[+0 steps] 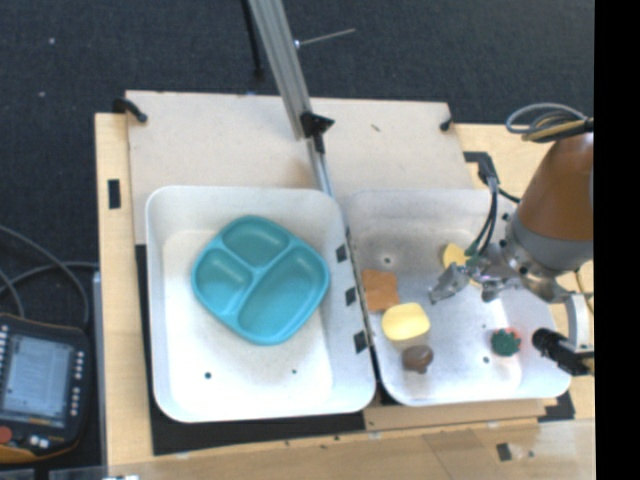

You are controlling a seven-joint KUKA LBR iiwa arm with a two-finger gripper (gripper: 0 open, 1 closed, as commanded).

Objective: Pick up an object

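We hang our gripper (470,280) low over the right bin (420,218), near the yellow block (405,321) and brown square (379,289) as likely picks, but cannot tell its state or hold.

Right bin (420,213): five loose objects on white floor.
- Tan square block (380,290), flat, at 9 o'clock of bin, near left wall.
- Pale yellow rounded piece (405,321), just at 5 o'clock of tan block, apart from it.
- Small brown lump (418,358), just at 6 o'clock of yellow piece, touching or nearly so.
- Small yellow object (455,257), at bin centre toward 1 o'clock, partly hidden.
- Small green object (505,343), at 4 o'clock of bin, well apart from others.
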